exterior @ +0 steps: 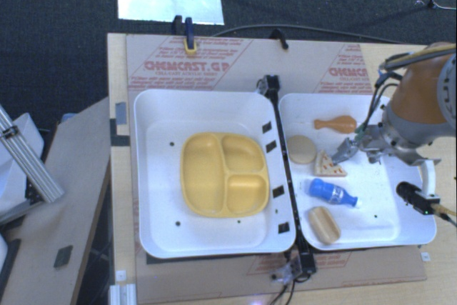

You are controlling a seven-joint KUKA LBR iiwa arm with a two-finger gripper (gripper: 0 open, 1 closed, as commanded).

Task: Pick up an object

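Step in hand: hand [345, 151] low in the right bin [410, 228], right of frame centre, tip at the upper right corner of the pizza slice toy [329, 165]. Judged an approach, not a lift.
Hand state: cannot tell whether clenched or released; tip too small and blurred. Nothing seen held.
Target, likely: pizza slice toy, centre-left of the right bin, flat on the floor.
Neighbours: tan round disc [301, 149] just to its left; blue bottle [330, 192] just below; drumstick toy [336, 125] above; hot dog bun toy [323, 224] lower, near the bin's bottom edge.
Doing it well: the slice lies thin and flat, so come straight down and centre over it, not on its corner. Close across the narrow width. Keep off the disc and the bottle, both crowd it. Lift straight.
Risk: a corner grip would likely slip or flip the slice.
Left bin [157, 153]: yellow divided plate [225, 173], centre of frame.
Writing: red "CHEMCAST GP" printed on the brown sheet [214, 57] under the bins, upper centre; repeated upper right, partly cut off. Finer print unreadable.
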